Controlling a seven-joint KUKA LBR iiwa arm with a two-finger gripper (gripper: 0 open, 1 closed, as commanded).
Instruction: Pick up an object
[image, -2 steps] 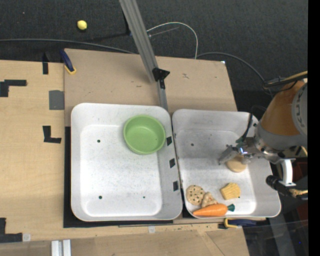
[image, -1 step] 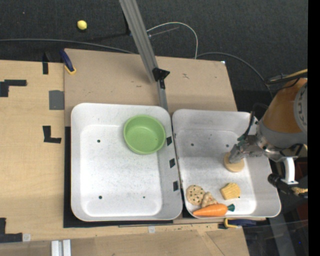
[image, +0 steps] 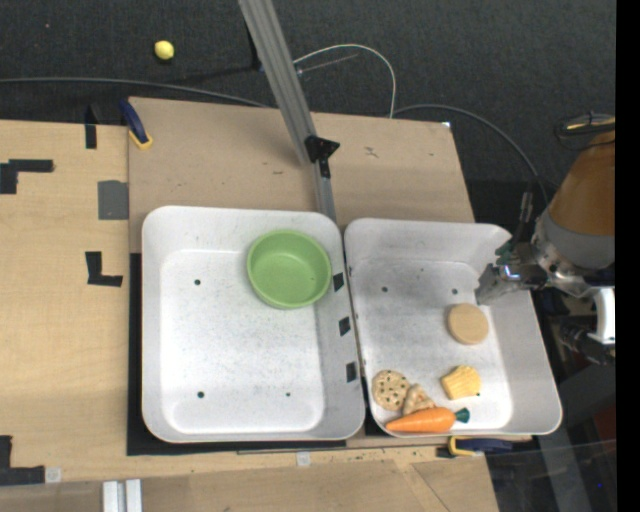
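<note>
So the arm comes in from the right, grey with that orange band, and its gripper (image: 493, 283) hangs over the far right part of the right bin (image: 420, 240), close to the bin's right wall. Can't tell how the gripper is set at this angle, it's just a dark blob at the tip, and I see nothing caught in it.

Stuff in the right bin: a round tan disc (image: 467, 325) lies just near and a bit left of the gripper, apart from it. Further toward the near edge there's a yellow wedge, maybe toy cheese (image: 461, 382), and left of that a speckled cookie (image: 389, 387) with a second brownish piece (image: 417, 399) right beside it. An orange carrot (image: 425, 421) with a green end lies along the near wall, touching or almost touching that brownish piece.

The left bin (image: 180, 300) has a green bowl (image: 289, 268) sitting upright in its far right corner.

Both bins sit side by side on the brown tabletop (image: 220, 150). A grey pole (image: 285, 80) slants down from the far side to the gap between the bins. A small yellow ball (image: 164, 49) lies on the dark floor at far left.
</note>
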